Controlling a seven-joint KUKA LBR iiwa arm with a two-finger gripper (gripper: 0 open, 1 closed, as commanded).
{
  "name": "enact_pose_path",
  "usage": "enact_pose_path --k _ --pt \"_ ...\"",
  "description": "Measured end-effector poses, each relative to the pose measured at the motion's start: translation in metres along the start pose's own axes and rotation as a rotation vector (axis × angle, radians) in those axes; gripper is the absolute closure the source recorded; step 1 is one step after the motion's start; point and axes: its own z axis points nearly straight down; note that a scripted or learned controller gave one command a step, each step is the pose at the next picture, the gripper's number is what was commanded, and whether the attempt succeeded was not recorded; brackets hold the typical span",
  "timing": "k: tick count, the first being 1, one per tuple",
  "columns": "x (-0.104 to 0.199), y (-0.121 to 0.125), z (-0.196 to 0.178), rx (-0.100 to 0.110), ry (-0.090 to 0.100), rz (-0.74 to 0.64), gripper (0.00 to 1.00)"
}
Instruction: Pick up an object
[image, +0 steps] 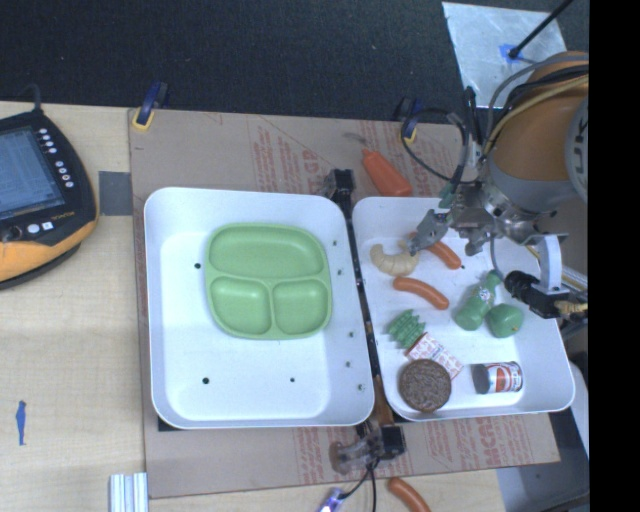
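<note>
left bin (170, 300): smooth white plastic, a soft sheen is seen on its floor
right bin (545, 385): the same smooth white plastic
divided plate (268, 280): pale green plastic, matt, lightly shaded in its three wells
bench top (60, 340): light wood grain, matt
sheet under the bins (260, 150): brown cardboard, dull, printed in faded red
arm (535, 120): glossy orange band and grey shell, highlights are shown
sausages (421, 292): orange-red, smooth and slightly shiny, plastic-looking
round biscuit (425, 383): brown, rough and speckled
small can (497, 378): metallic rim, glossy red-and-white label
green pieces (505, 319): smooth, shiny plastic
pendant (40, 195): orange and black plastic casing, glossy screen
</note>
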Motion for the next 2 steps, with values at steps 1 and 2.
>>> enact_pose_path --k 1,2 --pt "-0.024 -0.016 0.115 0.002 -0.001 0.000 0.00" --pt "-0.025 -0.015 0.104 0.001 -0.004 -0.005 1.00"
